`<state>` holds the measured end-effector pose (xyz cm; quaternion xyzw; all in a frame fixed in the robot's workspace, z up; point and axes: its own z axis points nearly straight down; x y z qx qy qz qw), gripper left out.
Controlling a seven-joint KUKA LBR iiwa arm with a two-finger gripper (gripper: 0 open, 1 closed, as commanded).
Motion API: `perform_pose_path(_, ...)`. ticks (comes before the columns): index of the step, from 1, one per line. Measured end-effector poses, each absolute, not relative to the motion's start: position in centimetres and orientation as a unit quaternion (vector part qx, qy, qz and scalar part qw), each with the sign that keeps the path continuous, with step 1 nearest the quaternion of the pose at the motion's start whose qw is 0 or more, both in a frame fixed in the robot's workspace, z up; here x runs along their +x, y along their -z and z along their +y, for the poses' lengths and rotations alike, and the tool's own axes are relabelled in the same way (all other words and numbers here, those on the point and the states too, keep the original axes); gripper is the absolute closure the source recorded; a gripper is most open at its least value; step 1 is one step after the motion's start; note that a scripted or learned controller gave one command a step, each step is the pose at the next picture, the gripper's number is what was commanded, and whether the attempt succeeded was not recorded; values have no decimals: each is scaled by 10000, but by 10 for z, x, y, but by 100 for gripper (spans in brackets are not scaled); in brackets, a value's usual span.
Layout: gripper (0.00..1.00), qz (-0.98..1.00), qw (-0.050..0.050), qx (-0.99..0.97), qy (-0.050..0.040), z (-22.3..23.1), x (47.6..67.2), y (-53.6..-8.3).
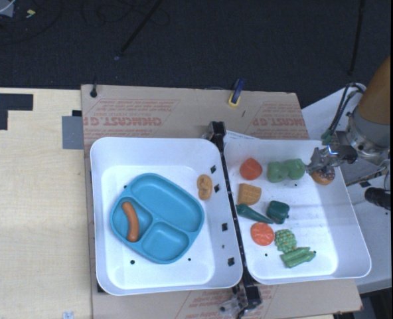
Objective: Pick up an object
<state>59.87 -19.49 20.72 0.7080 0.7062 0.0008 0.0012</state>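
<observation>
My gripper hangs over the right rim of the right bin. A small brown-orange object sits between its fingertips, and the fingers look shut on it. The object overlaps the bin's rim, so it seems lifted off the floor. In the same bin lie a red tomato-like ball, a green pepper, an orange wedge, a dark green piece, a red round piece, a knobbly green piece and a green pickle.
The left bin holds a blue divided plate with a sausage on it, and a tan potato-like lump beside the plate. A black divider runs between the bins. Cables trail over the dark floor behind.
</observation>
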Motion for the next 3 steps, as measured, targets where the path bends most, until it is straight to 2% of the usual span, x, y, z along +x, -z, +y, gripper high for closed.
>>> perform_pose_path(1,100,7066,4,7077,-5,-196,599,-229)
perform_pose_path(3,100,7081,-25,7061,11,-82,584,-215)
